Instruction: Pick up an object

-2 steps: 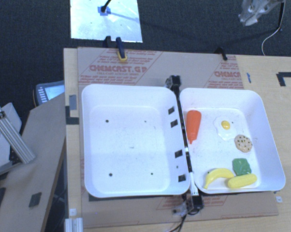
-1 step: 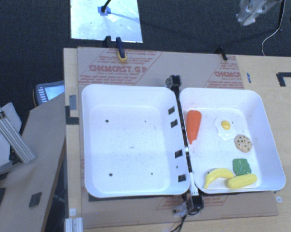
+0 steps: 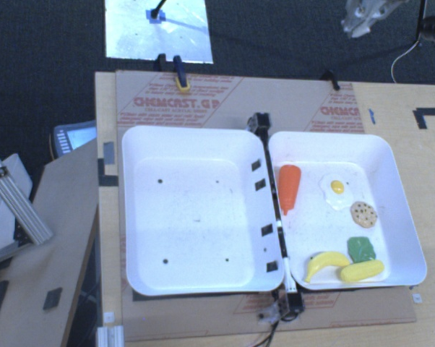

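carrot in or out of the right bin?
In. The carrot lies flat inside the right bin, beside the divider wall.

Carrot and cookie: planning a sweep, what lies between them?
In the camera view, the fried egg lies between the carrot and the cookie.

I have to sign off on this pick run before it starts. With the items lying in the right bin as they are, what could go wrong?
1. The banana, green item and yellow item are bunched together, so a grasp may nudge or catch a neighbour.
2. The fried egg and cookie look flat, so the fingers may slip over them.
3. The carrot lies close to the bin wall, leaving little finger room.
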